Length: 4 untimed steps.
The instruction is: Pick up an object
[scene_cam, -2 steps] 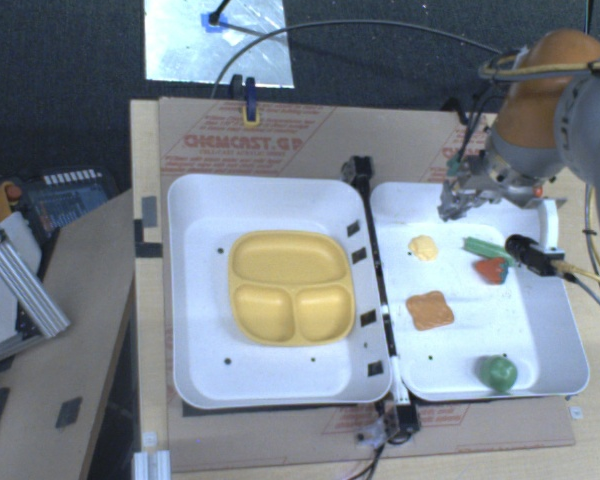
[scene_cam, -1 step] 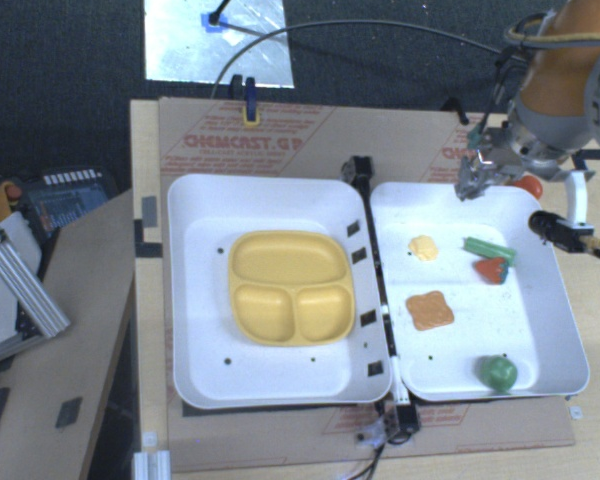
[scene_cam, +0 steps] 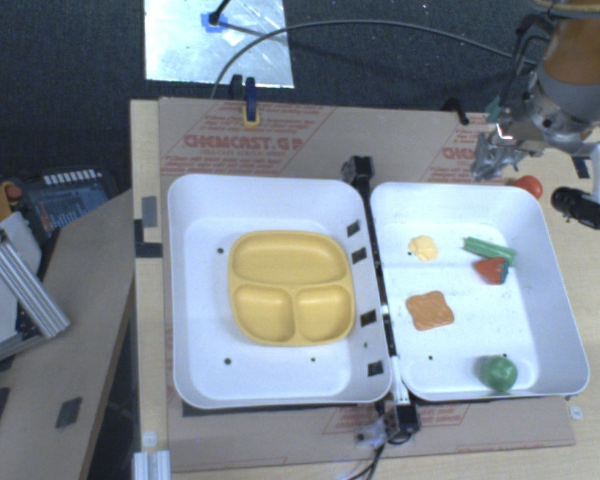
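Note:
The right bin [scene_cam: 555,298] holds a pale yellow lump [scene_cam: 423,248], an orange-brown flat piece [scene_cam: 430,311], a green ball [scene_cam: 498,372] and a red piece with a green stick on top [scene_cam: 491,261]. A red-orange object [scene_cam: 527,185] lies just beyond the bin's far right rim. My gripper [scene_cam: 492,160] hangs above the far edge of the right bin, left of that red-orange object and well clear of the things in the bin. Nothing shows between its fingers.
A yellow three-compartment tray [scene_cam: 290,286] sits in the left bin [scene_cam: 195,268]. Clips line the seam between the bins [scene_cam: 370,278]. A cable arcs over the bench's far side. Clutter stands at the left, off the bench.

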Each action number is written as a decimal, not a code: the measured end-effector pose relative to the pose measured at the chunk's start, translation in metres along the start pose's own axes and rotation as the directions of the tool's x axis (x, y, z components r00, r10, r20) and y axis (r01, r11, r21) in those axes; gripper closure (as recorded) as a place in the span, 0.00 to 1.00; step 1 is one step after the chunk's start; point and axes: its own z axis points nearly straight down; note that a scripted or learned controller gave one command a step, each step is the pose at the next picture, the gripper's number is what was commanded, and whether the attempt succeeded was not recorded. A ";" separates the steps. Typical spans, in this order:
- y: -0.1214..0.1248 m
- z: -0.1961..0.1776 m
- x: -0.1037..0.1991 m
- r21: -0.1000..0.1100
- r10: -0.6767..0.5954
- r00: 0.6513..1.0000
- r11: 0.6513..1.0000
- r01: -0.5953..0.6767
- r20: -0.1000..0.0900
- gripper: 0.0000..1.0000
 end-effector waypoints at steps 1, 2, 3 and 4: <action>0.005 0.008 0.042 0.004 -0.003 1.000 1.000 0.003 -0.002 1.00; 0.005 0.029 0.095 0.006 -0.004 1.000 1.000 0.004 -0.003 1.00; 0.009 0.047 0.153 0.007 -0.004 1.000 1.000 0.004 -0.004 1.00; 0.014 0.044 0.206 0.004 -0.004 1.000 1.000 0.004 -0.003 1.00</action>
